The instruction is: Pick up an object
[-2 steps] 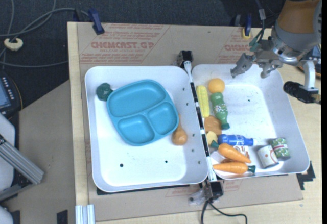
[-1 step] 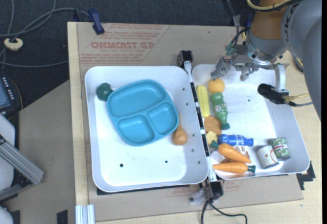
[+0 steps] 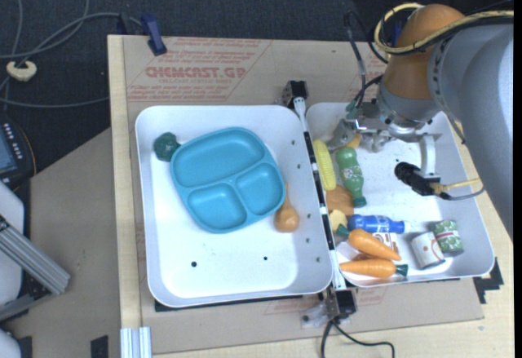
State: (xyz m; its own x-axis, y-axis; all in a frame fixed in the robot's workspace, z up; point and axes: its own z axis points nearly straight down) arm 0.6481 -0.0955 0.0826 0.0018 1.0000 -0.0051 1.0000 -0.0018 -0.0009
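The two-finger gripper hangs over the far part of the right white bin, at the end of the grey arm. Whether the jaws are released or clenched cannot be told from this view, and no object is seen between them.

Just on the near side of the jaws lies a green plastic bottle, closest of all the candidate objects. Just beside it, on the side away from the arm, a yellow corn cob lies along the bin wall. Nearer the camera from the jaws sits a brown-orange rounded lump, then a blue and white bottle lying on its side. Further out lie two orange carrots, one behind the other. Toward the arm side of the carrots stand a small white can and a small green can, touching.

Well apart from the jaws, the left white bin holds a blue divided plastic plate. A dark green ball touches its far corner. An orange pear-shaped piece rests at its near corner.
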